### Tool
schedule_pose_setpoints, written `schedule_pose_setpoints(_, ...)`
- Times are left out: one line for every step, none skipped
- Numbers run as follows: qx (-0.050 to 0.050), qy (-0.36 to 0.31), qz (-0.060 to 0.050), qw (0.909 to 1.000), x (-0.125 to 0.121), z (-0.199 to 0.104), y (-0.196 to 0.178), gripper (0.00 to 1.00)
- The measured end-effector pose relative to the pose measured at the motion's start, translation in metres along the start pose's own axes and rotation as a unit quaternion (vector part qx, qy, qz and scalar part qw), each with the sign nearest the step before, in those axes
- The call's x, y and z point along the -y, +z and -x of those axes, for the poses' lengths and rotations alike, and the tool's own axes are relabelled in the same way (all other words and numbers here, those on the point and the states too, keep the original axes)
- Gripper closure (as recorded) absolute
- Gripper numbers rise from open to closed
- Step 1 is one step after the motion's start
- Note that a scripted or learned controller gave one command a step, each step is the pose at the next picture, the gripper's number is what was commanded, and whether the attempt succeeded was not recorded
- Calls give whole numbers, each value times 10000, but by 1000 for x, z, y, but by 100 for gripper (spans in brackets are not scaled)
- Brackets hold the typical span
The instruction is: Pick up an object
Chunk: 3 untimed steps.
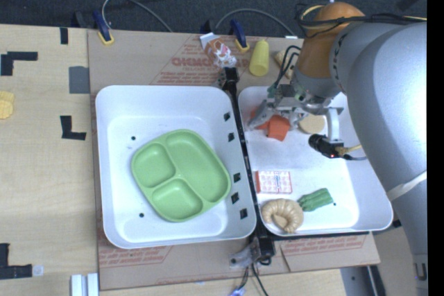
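My gripper (276,109) hangs low over the far part of the right bin (347,170), just above a small orange-red block (277,128). Whether it touches the block is unclear. A pale cream piece (313,123) lies right of the block, partly under the wrist. Nearer the front of this bin lie a red-and-white card (273,181), a green toy vegetable (316,200) and a beige croissant-shaped piece (282,214). The grey arm with its orange band (326,38) covers the bin's right side.
The left bin (118,114) holds a green divided plate (180,174). Behind the bins, on the cardboard, stand a yellow cylinder (259,57) and a small wrapped packet (219,49). Black clips run along the wall between the bins (239,149).
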<state>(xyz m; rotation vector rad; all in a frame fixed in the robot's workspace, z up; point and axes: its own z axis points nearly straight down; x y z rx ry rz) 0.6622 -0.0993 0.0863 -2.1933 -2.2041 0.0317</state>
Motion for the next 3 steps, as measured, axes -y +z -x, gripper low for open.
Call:
schedule_pose_setpoints(18, 12, 58, 10000, 3, -1, 0, 0)
schedule_pose_setpoints(48, 22, 179, 9998, -6, -3, 1, 0)
schedule_pose_setpoints(57, 14, 201, 9998, -7, -4, -11, 100)
